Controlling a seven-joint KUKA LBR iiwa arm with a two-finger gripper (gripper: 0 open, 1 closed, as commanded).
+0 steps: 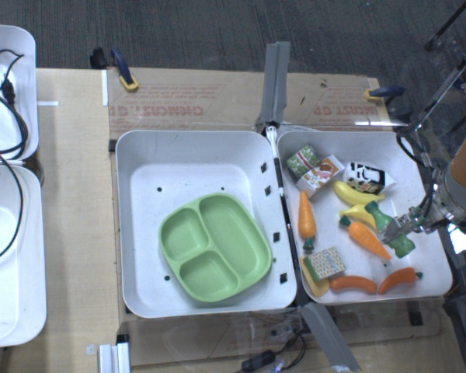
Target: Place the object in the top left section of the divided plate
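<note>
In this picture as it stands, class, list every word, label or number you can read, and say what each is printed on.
Red lettering on the cardboard sheet behind the bins: seen upside down and blurred, not readable with confidence.
Print on the small green and red cartons: too small to read.
Black marks on the white packet: too blurred to read.
Pattern on the small box: no legible text.

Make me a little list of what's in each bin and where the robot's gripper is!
left bin: green divided plate, nothing in its sections
right bin: carrots, banana, small food boxes, other toy food
gripper: low over the right bin's right side, by a carrot and a green piece
task progress: not yet done
</note>
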